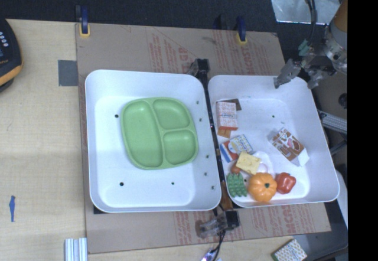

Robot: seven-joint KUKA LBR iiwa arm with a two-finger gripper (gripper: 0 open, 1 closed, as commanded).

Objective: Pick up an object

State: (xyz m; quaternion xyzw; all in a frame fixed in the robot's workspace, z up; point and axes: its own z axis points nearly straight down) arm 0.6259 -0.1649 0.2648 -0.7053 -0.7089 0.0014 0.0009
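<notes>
The right bin holds several small items. An orange pumpkin-like toy sits near its front wall, with a red pepper to its right and a green toy to its left. A yellow wedge lies just behind them. A pink and white packet lies at the bin's left side, and a brown and white packet lies at the right. My gripper hangs over the bin's far right corner, open, with nothing between its fingers.
The left bin holds a green divided plate. Clamps pin the cardboard sheet at the back. A dark device sits at the bench's left edge. A small packet lies outside, in front of the right bin.
</notes>
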